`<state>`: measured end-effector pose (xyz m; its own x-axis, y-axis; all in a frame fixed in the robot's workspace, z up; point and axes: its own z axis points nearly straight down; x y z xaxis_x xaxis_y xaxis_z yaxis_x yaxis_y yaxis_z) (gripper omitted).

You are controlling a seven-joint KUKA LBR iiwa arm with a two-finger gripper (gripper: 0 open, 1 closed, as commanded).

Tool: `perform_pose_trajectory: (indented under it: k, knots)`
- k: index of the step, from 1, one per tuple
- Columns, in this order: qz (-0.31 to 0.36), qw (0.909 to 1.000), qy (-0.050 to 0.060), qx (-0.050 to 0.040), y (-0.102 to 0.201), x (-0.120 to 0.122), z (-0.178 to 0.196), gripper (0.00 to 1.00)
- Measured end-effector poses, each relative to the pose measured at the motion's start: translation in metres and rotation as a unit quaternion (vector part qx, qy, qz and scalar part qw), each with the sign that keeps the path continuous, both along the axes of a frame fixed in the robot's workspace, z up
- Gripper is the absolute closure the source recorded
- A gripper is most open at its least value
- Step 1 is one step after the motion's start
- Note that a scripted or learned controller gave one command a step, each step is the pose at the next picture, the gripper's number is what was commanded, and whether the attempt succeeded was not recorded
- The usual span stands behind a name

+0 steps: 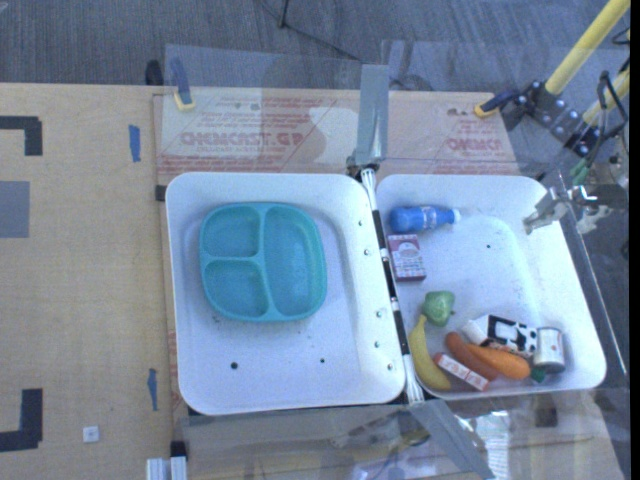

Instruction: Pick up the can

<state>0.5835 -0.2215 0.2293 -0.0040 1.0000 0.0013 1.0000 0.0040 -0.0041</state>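
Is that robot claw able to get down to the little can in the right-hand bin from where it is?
Probably yes. The gripper hangs over the right bin's far edge; the can lies in the near corner, open from above, though the carrot crowds one side.

- One fixed camera, set high above the bench (70, 268), looks down at a slant.
- Both white bins fall in frame side by side — the left bin (200, 368) near the middle, the right bin (560, 268) towards the right edge.
- The view is wide — bench top, taped marks and grey floor (120, 8) beyond the far edge all show.
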Motion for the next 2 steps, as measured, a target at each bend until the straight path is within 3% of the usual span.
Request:
perform_pose_trajectory:
  k: [1, 2]
  knots:
    - [0.092, 0.9958, -0.003, -0.0014, 0.0, -0.002, 0.02, 0.0]
    - [0.183, 0.9831, -0.004, -0.0002, 0.021, -0.096, -0.11, 0.0]
